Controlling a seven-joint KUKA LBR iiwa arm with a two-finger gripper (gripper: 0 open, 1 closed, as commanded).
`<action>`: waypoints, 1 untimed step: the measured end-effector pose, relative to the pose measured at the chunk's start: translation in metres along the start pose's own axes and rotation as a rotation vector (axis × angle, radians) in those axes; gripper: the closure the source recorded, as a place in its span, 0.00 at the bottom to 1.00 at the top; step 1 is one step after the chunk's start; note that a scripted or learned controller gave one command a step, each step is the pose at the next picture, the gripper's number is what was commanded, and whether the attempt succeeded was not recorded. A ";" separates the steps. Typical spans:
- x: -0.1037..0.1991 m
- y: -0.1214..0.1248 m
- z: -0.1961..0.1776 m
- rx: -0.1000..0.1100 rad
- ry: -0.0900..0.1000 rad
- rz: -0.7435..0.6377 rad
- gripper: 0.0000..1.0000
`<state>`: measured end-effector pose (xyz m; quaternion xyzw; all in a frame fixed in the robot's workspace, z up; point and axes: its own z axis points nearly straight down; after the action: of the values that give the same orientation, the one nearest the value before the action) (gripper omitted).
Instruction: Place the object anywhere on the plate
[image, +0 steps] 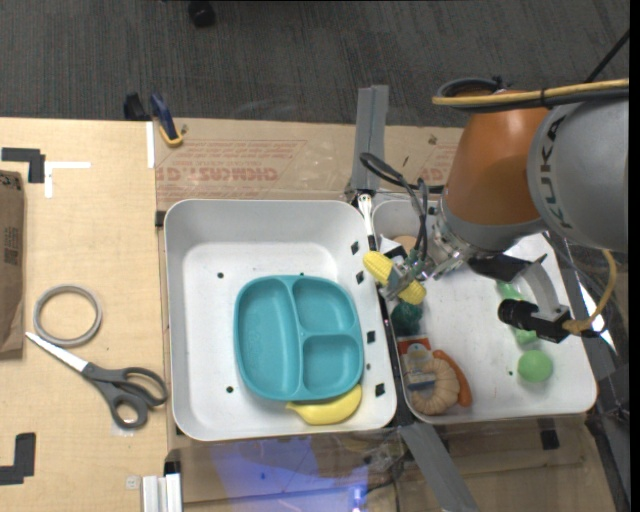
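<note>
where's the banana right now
The banana lies in the left bin, at its near edge, tucked against the near rim of the teal plate but not on it.

Dark grey carpet floor (300, 60) runs across the top, and below it sits the pale wooden desk (90, 230) with black corner marks. On that desk lie scissors (105, 378), a tape roll (67, 314) and a flattened cardboard sheet (250, 165) behind the bins.
</note>
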<state>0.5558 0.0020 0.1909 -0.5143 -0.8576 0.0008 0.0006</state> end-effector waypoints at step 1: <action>0.000 0.000 0.000 0.000 0.000 0.001 0.00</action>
<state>0.5559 0.0015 0.1910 -0.5150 -0.8572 0.0008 0.0004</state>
